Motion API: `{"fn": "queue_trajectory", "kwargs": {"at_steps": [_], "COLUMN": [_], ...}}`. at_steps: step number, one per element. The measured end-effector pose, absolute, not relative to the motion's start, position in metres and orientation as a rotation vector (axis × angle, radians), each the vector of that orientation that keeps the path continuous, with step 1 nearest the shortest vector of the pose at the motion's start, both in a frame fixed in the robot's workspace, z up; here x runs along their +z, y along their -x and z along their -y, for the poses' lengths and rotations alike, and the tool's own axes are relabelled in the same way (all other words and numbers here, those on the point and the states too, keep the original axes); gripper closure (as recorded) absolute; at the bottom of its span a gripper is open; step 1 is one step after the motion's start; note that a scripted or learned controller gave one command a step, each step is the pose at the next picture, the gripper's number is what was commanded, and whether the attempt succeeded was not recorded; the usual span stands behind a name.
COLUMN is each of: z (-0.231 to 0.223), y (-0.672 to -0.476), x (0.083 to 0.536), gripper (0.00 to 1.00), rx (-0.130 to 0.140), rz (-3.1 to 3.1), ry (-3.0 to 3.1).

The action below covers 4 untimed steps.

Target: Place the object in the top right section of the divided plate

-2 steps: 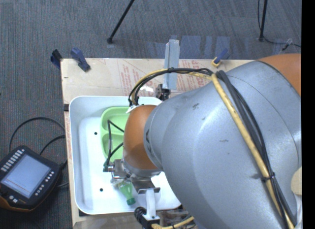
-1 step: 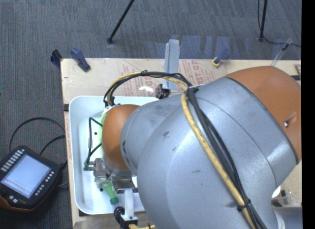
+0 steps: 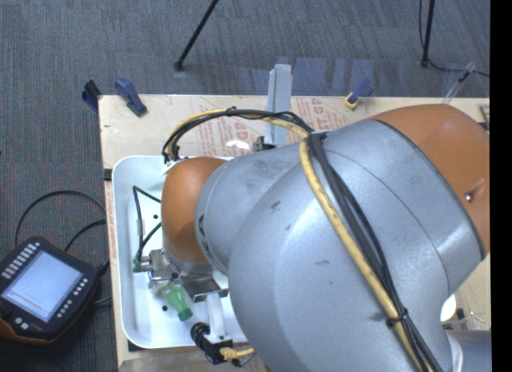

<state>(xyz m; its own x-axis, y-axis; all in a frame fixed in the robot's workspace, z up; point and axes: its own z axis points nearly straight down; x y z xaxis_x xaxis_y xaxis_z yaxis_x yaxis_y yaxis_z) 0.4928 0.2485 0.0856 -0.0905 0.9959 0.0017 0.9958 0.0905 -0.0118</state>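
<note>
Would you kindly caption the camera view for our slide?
Grey KUKA arm reaching low into the left white bin.

Robotics lab. Grey carpet floor, tripod legs (image 3: 204,18) behind a plywood bench (image 3: 152,126). Teach pendant (image 3: 44,286) lies on the floor, cabled.

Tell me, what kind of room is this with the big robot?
Probably a robot testing lab. A big grey and orange arm reaches over a white bin on a bench, a handheld control screen lies on the carpet, and tripod legs stand behind.
</note>
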Motion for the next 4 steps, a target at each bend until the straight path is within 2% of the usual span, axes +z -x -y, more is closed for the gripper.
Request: {"fn": "queue_trajectory", "kwargs": {"at_steps": [1, 2, 3, 4], "z": [-0.229, -0.244, -0.186, -0.244], "y": [-0.506, -0.487, -0.475, -0.471], "x": [0.165, 0.095, 0.209, 0.089], "gripper": [1.00, 1.00, 1.00, 1.00], "rx": [0.011, -0.020, 0.012, 0.026], "rz": [1.949, 1.173, 1.602, 1.673], "ry": [2.462, 2.916, 2.702, 2.651]}}
